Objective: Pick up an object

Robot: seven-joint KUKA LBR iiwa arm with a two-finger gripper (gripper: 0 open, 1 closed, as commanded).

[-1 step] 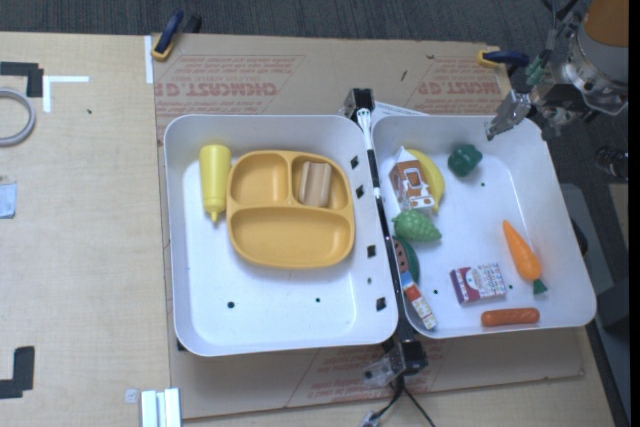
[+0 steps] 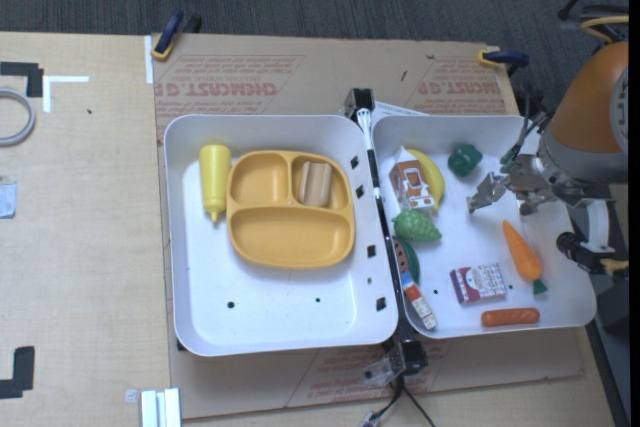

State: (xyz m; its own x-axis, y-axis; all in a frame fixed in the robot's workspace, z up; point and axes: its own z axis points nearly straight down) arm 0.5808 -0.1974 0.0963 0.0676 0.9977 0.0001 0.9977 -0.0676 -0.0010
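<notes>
The claw (image 2: 497,190) hangs over the upper right part of the right bin (image 2: 575,310), its metal fingers spread apart with nothing between them. Its tips sit above bare white floor, between the dark green broccoli-like piece (image 2: 463,159) up and to the left and the orange carrot (image 2: 522,253) just below. The grey arm with its orange band (image 2: 592,100) reaches in from the right edge.

Further left in the same bin, a small printed carton (image 2: 409,185) lies on top of a yellow banana (image 2: 432,177), touching it. Just beneath them sits a bumpy light green piece (image 2: 417,227). Along the bin's left wall lies a slim tube-like item (image 2: 417,303), too small to read. Near the lower edge are a small red and white box (image 2: 477,283) and, below it, an orange-red sausage-shaped piece (image 2: 510,317).

The left bin (image 2: 270,315) holds a yellow divided tray (image 2: 290,240) with a tan block (image 2: 316,182) standing in its upper right compartment. A yellow bottle (image 2: 213,177) lies just beside the tray's left rim.

Both bins rest on brown cardboard (image 2: 230,80) on the table (image 2: 80,245)
</notes>
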